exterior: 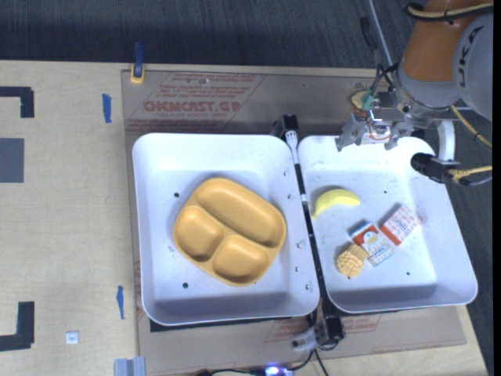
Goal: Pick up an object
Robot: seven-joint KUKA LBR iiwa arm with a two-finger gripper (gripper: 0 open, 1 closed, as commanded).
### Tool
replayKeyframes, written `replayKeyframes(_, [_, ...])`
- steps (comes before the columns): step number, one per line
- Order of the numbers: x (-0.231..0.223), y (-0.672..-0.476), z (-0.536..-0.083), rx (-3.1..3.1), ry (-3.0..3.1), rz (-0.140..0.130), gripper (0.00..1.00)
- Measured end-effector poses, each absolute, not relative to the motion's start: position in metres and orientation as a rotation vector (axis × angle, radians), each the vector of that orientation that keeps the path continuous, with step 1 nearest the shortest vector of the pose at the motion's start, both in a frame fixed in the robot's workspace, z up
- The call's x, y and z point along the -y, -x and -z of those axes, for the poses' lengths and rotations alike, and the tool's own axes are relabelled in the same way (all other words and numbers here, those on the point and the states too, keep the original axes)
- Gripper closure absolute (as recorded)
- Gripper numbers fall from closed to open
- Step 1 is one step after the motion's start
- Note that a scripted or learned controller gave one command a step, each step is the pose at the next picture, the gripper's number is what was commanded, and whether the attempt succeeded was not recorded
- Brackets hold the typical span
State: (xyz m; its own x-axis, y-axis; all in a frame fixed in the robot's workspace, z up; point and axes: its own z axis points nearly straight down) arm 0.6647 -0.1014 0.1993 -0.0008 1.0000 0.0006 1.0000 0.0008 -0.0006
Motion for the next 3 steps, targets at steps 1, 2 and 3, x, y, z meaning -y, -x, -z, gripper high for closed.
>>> replayKeyframes(1, [0.113,-0.566,-0.086,2.221,2.222,0.001,0.0])
replayKeyframes(2, [0.113,-0.566,-0.096,2.224,2.225,0.005,1.0])
replayKeyframes(3, [0.026,-0.526,-0.185,2.224,2.22,0.003,1.0])
